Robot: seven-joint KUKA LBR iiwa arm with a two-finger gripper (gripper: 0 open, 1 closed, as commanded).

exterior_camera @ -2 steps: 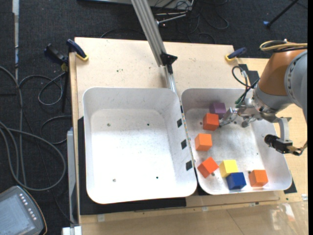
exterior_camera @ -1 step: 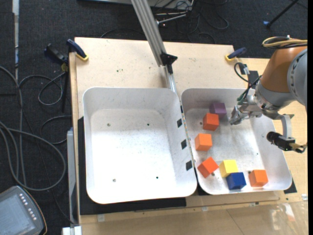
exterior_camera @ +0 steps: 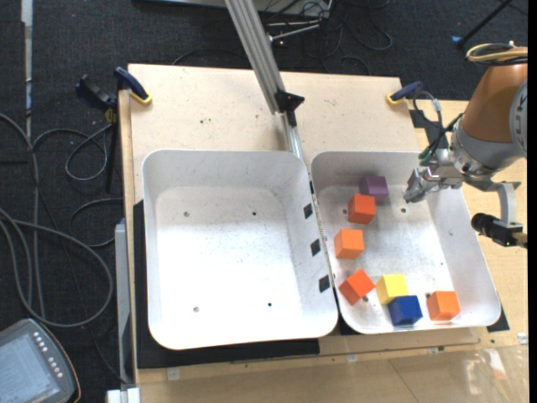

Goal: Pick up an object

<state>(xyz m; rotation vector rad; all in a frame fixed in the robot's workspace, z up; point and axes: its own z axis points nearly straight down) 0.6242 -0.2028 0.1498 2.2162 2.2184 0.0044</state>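
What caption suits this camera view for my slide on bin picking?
Gripper poised above the right bin near a purple block, with orange, yellow and blue blocks scattered below.

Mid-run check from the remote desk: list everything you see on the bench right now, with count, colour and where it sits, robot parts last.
orange blocks: four, orange, right bin; one near the purple block, one mid-bin, one at the front left, one at the front right.
purple block: one, purple, back of the right bin.
yellow block: one, yellow, front of the right bin, touching the blue block.
blue block: one, blue, front edge of the right bin.
bins: two, white, side by side on the bench.
clamps: two, blue and yellow, at the bench's back corners.
arm: one, grey and orange, reaching in from the right.
gripper: one, over the back right of the right bin, beside the purple block.
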